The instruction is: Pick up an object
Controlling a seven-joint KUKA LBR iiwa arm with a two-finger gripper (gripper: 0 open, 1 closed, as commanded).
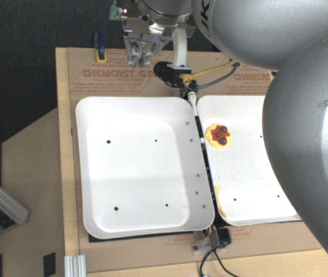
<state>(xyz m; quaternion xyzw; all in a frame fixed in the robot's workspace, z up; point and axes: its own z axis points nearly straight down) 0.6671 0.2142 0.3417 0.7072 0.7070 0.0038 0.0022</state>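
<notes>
Two white bins [94, 154] sit on the counter; hand [140, 55] hovers beyond them, grip unclear; next, reaching the small yellow-red object [217, 135].

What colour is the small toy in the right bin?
Yellow with red and dark spots, seen in the camera view.

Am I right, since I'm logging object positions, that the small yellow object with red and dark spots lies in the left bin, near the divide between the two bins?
Not quite. The camera view shows the small yellow object with red and dark spots lying in the right bin, not the left bin. The rest holds: it sits near the divide between the two bins.
</notes>
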